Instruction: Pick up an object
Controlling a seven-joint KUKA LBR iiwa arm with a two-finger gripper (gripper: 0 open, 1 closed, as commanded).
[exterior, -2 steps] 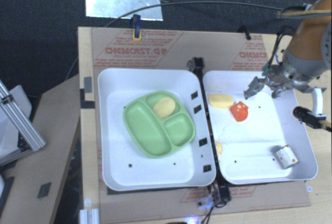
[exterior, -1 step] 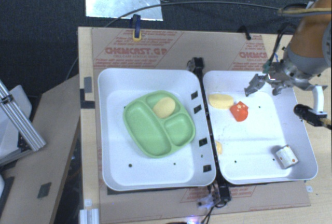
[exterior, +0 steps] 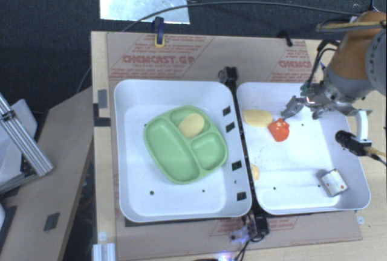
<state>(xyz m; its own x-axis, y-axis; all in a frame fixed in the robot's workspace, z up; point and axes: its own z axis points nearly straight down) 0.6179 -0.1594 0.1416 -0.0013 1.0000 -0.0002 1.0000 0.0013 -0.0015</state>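
Cannot tell how far open the end effector (exterior: 289, 110) stands, nor whether anything sits in it: too small and blurred there, with dark and pale metal parts overlapping. Hard to name the red object (exterior: 279, 130) as well; reads as a small rounded lump with a paler patch on top, lying on the floor of the right bin (exterior: 302, 208). Just up and left of the red object, close beside it, a pale yellow oval piece (exterior: 258, 117), soft-edged, kind unclear. Down and left of the red object, against the bin wall, a tiny yellowish scrap (exterior: 255, 172), partly hidden by the rim. Well down and right of the red object, a small silvery-white cylinder (exterior: 333, 181), markings unreadable. Far left of the red object, in the left bin (exterior: 139, 96), a green divided plate (exterior: 175, 157) with a yellow lump (exterior: 192, 125) in its upper compartment.

Cut off at the frame's right edge: the grey arm (exterior: 376, 63) with its orange band (exterior: 354, 57). Reaches in from up and right of the red object, wrist bent down and leftward, end effector tip just above and right of the red object; touching or apart, impossible to say. Under both bins, a printed cardboard sheet (exterior: 181, 51) on the desk (exterior: 100, 157).
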